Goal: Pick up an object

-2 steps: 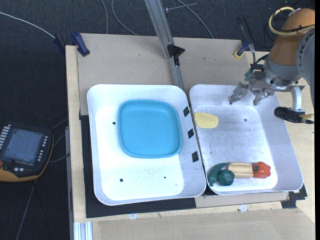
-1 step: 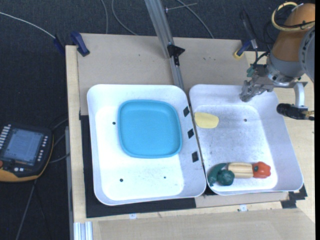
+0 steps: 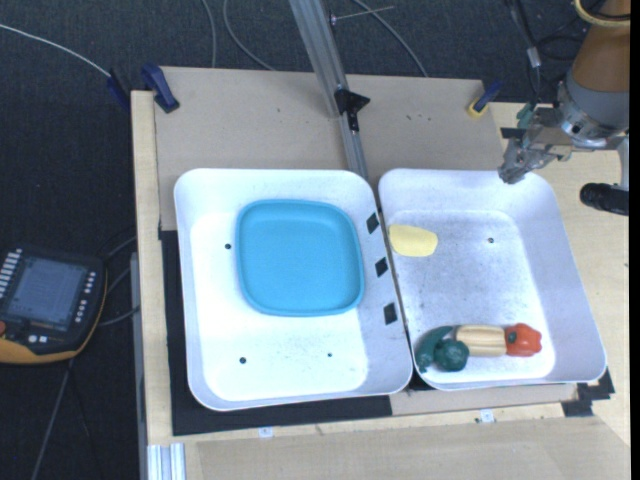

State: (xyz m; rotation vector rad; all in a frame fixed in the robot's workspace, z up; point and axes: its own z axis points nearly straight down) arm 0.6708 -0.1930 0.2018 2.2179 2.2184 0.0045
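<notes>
My gripper (image 3: 513, 171) hangs over the right bin's (image 3: 570, 268) far rim; finger state unclear

Tan peg (image 3: 482, 341), near edge, lies 3-to-9 o'clock: red cap (image 3: 523, 340) at 3, green lump (image 3: 443, 352) at 9

Left bin (image 3: 200, 268): at 9 o'clock of the bench, touching the right bin along its inner edge.
Right bin (image 3: 570, 278): at 3 o'clock.
Plate (image 3: 299, 257): in the left bin, toward its 12 o'clock side.
Small rounded piece (image 3: 412, 240): in the right bin, at 10 o'clock.
Toy vegetables (image 3: 478, 343): in the right bin, at 6 o'clock, lined up touching.
Gripper (image 3: 513, 171): above the right bin's 1 o'clock corner.
Handheld pendant (image 3: 45, 303): on the floor, at 9 o'clock of the bench.
</notes>
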